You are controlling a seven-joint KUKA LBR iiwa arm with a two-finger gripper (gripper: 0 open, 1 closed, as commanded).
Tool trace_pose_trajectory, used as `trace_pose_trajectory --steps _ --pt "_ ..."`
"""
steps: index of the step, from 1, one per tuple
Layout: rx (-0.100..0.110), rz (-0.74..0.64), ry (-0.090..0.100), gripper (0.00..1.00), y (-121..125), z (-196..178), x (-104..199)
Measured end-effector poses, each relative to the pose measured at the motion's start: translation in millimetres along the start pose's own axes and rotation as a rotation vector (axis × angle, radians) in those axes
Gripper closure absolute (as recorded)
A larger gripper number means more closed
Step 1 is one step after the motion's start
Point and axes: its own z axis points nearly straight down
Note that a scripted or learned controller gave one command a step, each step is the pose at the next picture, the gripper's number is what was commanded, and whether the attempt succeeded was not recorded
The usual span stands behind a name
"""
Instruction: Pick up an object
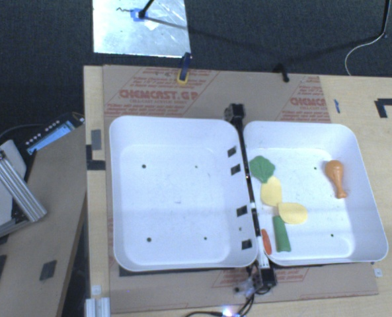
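The right bin [362, 177] holds several small toy foods. An orange drumstick-shaped piece [336, 176] lies near its right wall. Close to the divider sit a green leafy piece [262, 169], two pale yellow pieces [272, 191] [292, 212], a dark green stick [281, 236] and a small red-orange stick [266, 241].
The left bin [176, 190] sits beside the right one on a cardboard sheet [156, 94]. A shiny metal plate [139, 18] lies at the back left on dark carpet. Metal framing [10, 183] stands at the left edge. A white cable [371, 38] runs at the back right.
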Motion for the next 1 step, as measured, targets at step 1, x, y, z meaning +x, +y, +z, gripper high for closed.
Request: trace_pose_trajectory --steps 1 --pt "0.000 0.000 0.000 1.00 -7.3 -25.5 0.0"
